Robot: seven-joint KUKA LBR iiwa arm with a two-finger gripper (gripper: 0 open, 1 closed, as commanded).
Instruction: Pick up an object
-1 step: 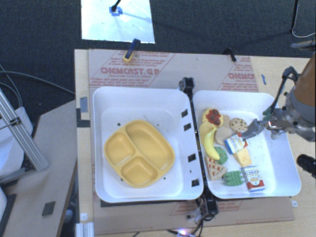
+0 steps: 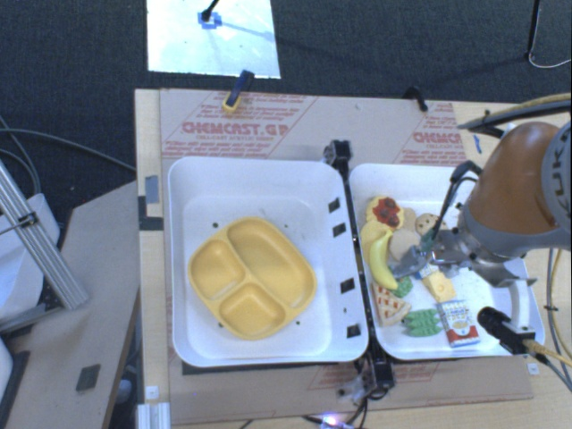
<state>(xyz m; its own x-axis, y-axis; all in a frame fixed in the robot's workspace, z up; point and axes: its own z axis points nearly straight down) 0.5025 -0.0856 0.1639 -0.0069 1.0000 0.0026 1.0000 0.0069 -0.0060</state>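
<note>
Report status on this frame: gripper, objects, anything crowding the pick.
Gripper low in right bin, over the toy pile. Nothing seen between fingers. Banana, cheese wedge, waffle crowd close. Yellow tray alone in left bin.

A robotics lab: 2 white bins (image 2: 268,172) on a clamped bench board (image 2: 295,123), cables, aluminium framing (image 2: 36,239).

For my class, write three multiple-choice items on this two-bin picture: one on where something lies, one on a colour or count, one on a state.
1. Where does the yellow tray lie?
A. left bin
B. right bin
C. on the floor

2. How many compartments has the tray?
A. two
B. three
C. five

3. How does the banana stand to the gripper?
A. lifted clear of the bin
B. lying in the right bin beside the gripper
C. lying on the tray

Key: 1 A, it fills the left bin's floor; 2 B, three hollows show; 3 B, it lies among the toy foods.
</note>
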